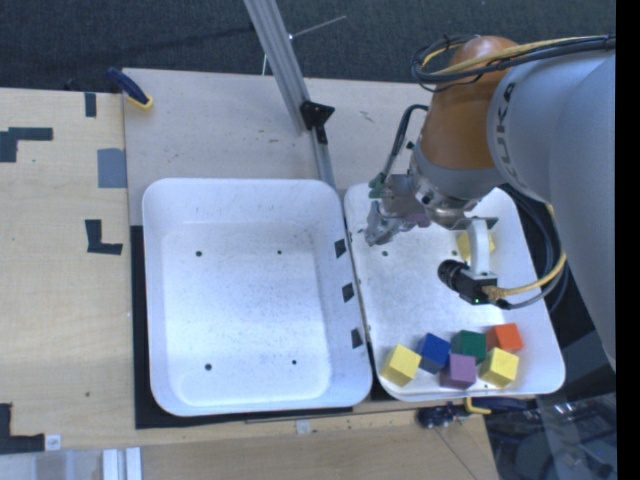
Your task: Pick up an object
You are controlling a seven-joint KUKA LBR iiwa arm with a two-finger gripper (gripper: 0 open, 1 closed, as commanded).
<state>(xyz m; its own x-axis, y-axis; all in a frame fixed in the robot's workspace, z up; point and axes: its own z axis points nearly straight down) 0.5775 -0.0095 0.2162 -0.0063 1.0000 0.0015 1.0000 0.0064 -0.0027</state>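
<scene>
While wrist hides much | end effector (381, 230) grip unclear, perhaps empty | blocks (455, 356) near right bin (400, 288) edge

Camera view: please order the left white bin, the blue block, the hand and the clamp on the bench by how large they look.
1. left white bin
2. hand
3. blue block and clamp: they look about alike, and the clamp lies farther from the camera, so I leave them unranked.

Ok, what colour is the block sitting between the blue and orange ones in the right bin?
Green, seen in the camera view.
</scene>
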